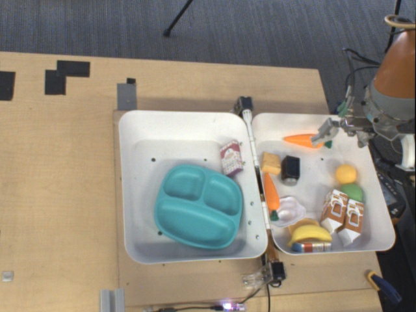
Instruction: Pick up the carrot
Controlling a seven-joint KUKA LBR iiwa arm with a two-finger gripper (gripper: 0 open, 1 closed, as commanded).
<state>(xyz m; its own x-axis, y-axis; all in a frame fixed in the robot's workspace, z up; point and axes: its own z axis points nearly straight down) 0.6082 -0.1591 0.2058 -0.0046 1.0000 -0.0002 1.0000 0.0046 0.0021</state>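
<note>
— Carrot (300,140) position first: where does it lie?

— In the right bin (383,239), up near the far wall, lying flat on the white floor. Its long axis runs roughly left to right across the view, thin tip toward the divider between the bins, thick end toward the arm. A second orange carrot-like piece (271,192) lies lower down by the divider, pointing the other way, along it.

— And the gripper (323,135)?

— Right at the thick end of the upper carrot, touching it or just beside it. The carrot stretches away from the jaws to the left.

— Are the jaws wide or closed on it?

— I cannot tell; they are small and blurred against the bin wall.

— So what does the coming move turn on?

— My judgement: the jaws sit at the carrot's end, not over its middle, so they would need to shift left along its axis and close across its width.
</note>
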